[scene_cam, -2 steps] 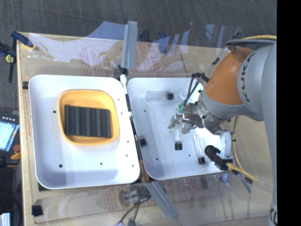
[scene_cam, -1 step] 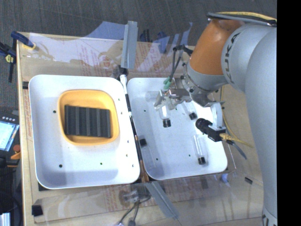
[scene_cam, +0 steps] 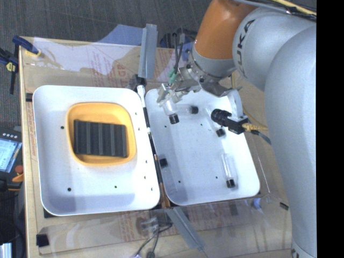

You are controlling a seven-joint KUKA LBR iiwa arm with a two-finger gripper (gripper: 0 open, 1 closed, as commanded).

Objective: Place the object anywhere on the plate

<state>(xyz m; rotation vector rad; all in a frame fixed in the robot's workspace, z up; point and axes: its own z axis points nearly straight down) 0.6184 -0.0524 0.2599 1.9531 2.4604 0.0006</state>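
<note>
A yellow plate [scene_cam: 79,113] lies in the left bin [scene_cam: 48,187], with a dark ribbed rectangular piece [scene_cam: 101,138] resting in its middle. A clear tube with a black cap [scene_cam: 228,172] lies in the right bin [scene_cam: 199,187], near its front right corner. My gripper [scene_cam: 171,109] hangs over the back left corner of the right bin, well away from the tube and just right of the wall between the bins. Nothing is visibly held in it.
A black fitting with an orange tip [scene_cam: 228,120] sticks out over the right bin's back right. Small black bits [scene_cam: 163,162] lie on that bin's floor. A grey bar [scene_cam: 147,50] stands behind the bins. A handheld screen [scene_cam: 8,153] sits at the far left.
</note>
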